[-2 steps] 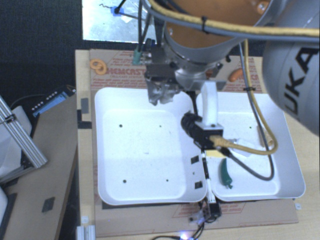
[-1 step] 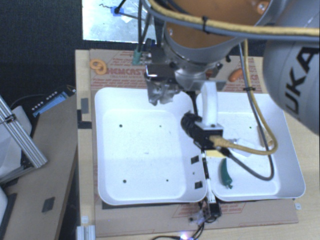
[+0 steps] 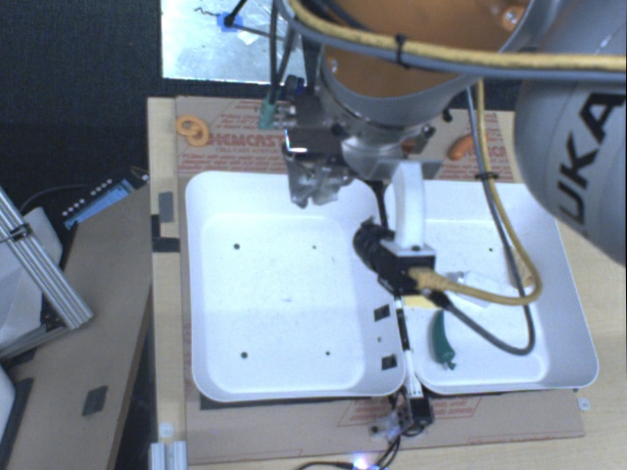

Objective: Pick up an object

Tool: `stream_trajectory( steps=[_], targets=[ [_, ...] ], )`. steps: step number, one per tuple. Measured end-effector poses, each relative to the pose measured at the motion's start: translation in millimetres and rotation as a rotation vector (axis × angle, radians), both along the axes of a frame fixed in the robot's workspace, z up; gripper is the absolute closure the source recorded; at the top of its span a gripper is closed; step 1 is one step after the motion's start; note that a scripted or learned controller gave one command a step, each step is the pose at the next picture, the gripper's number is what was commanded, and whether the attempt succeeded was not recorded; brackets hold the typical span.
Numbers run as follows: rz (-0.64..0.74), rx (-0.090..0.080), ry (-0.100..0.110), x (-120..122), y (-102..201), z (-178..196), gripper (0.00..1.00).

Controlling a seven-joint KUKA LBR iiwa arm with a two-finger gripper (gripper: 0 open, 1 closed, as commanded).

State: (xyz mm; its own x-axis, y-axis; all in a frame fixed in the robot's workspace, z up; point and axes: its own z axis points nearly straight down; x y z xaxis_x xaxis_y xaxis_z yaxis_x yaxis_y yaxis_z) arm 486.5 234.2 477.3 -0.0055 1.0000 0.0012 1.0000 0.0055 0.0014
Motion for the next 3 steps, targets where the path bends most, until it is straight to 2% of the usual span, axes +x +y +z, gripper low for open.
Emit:
stream_trajectory(
  steps=[3],
  targets=[
    [0.0, 0.0, 0.0, 0.1, -0.2, -0.3, 1.0]
  ],
)
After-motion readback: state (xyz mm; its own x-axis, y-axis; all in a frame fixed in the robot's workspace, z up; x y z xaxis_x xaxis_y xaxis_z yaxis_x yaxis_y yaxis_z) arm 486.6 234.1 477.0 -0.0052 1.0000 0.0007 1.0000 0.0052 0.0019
